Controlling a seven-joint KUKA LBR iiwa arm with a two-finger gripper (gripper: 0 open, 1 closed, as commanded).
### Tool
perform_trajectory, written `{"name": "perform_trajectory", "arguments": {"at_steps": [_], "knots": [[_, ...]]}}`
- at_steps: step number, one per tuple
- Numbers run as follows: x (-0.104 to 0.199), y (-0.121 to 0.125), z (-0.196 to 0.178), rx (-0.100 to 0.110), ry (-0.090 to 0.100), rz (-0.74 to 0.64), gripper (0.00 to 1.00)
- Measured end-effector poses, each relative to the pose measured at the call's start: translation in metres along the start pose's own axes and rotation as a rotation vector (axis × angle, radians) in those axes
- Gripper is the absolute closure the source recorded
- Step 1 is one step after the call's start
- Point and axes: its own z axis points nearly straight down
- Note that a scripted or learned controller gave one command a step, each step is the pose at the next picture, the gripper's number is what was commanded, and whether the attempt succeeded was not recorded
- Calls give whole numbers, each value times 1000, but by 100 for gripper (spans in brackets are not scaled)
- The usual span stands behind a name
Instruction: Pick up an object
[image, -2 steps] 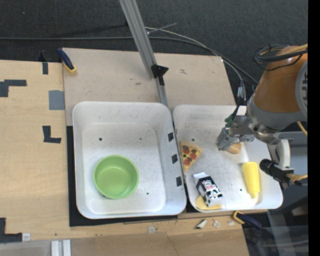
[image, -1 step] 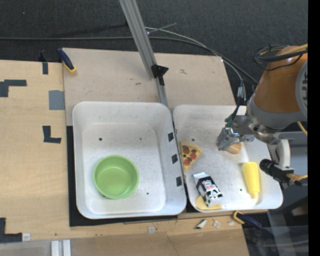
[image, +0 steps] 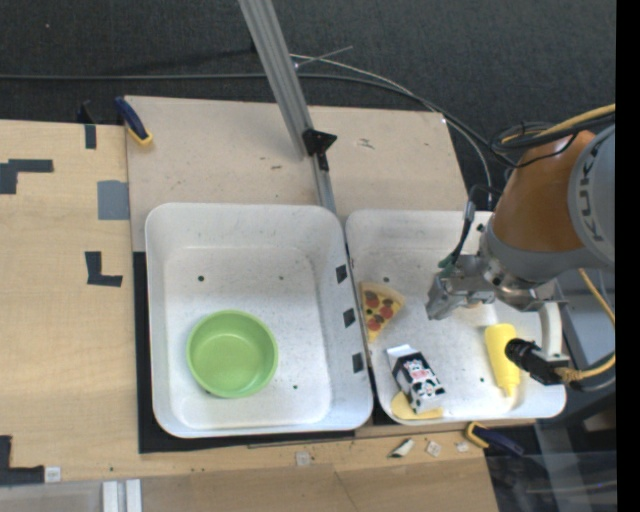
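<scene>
a grey robot arm with an orange band (image: 545, 200) reaches from the right over the right white bin (image: 400, 240), its gripper (image: 447, 300) hanging above bare floor; its opening cannot be told. nearby lie a pizza slice toy (image: 380, 307), a black-and-white carton (image: 417, 375) and a yellow bottle-shaped toy (image: 501, 355). a round green bowl (image: 232, 352) sits in the left white bin (image: 240, 225).

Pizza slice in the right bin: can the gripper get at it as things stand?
Probably yes. The pizza slice lies flat by the right bin's left wall, nothing on top of it. The gripper hangs just to its right, with bare floor between. The wall nearby may crowd the grasp.
</scene>
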Motion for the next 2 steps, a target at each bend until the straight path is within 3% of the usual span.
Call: {"name": "perform_trajectory", "arguments": {"at_steps": [1, 2], "knots": [[6, -8, 65, 4, 1, -2, 0], [6, -7, 98, -5, 2, 0, 0]]}}
